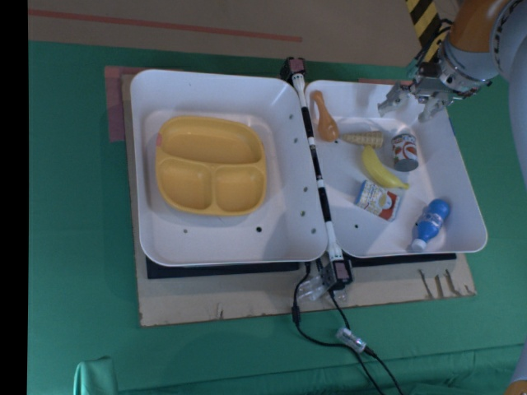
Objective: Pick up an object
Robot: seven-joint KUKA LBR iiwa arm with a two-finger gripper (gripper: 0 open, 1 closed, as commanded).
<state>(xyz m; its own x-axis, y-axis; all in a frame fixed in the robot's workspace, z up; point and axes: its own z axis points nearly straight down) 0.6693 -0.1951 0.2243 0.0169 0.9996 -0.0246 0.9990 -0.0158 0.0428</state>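
Cables (346,336) trail across the green tabletop (74,220) at lower centre. Left bin (165,245): one yellow divided tray (212,164). Right bin (461,212): blue-and-white bottle (430,224), small carton (380,199), banana (381,169), can (404,151), corn cob (363,139), orange utensil (324,117). Hand (414,102), upper right of frame: fingers spread, released, grasping nothing, poised over the bin's far edge. Step judged: approach, pre-grasp. Next move calls for descent onto one item, likely the nearby can, then closure.
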